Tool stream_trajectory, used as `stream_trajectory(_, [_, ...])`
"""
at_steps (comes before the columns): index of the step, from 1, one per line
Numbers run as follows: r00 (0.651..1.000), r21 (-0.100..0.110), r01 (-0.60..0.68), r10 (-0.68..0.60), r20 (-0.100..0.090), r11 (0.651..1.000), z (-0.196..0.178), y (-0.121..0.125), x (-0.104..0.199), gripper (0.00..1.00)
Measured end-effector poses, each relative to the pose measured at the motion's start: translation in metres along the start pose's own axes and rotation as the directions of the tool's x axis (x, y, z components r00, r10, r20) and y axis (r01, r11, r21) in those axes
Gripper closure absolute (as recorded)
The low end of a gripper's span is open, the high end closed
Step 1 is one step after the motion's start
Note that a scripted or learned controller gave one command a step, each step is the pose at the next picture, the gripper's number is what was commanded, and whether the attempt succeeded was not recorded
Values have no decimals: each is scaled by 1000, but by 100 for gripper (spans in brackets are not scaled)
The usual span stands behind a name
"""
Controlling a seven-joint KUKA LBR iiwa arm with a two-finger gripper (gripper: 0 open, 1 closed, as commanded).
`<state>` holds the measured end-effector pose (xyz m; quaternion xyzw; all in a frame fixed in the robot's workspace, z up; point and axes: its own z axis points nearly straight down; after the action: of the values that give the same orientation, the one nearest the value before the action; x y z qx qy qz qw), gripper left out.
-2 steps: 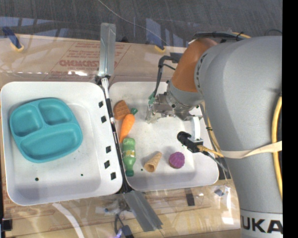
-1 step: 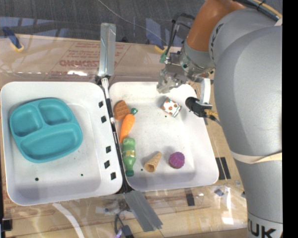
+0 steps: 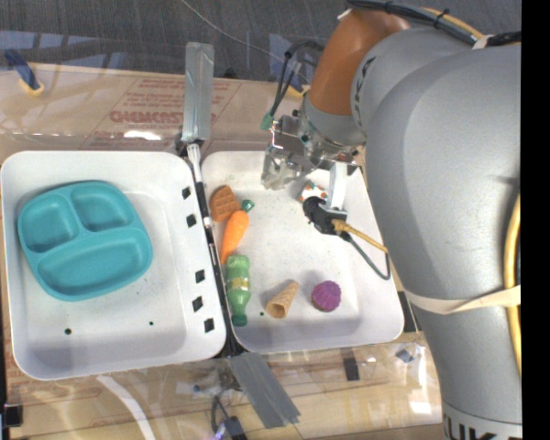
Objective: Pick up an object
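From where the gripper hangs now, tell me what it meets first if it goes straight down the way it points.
Most likely bare floor of the right bin, near its back wall. The gripper points down there, and the carrot and the brown toy lie off to its side. Depth is hard to judge from this slanted view.

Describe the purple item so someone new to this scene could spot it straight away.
Look at the right bin, the one without the teal tray. Along its near edge sits a small row of toys; the purple ball is the rightmost, just right of the cone. It is the only round, purple thing there.
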<state>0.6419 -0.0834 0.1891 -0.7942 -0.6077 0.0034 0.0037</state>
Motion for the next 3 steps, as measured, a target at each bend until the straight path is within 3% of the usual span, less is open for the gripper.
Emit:
stream_trajectory(1, [992,2,-127,127,1,992,1,-37,64,100])
stream_trajectory(2, [935,3,-355,355,3,935,2,-89,123,100])
stream_trajectory(3, [841,-2,-541,541,1,841,9,-91,175,100])
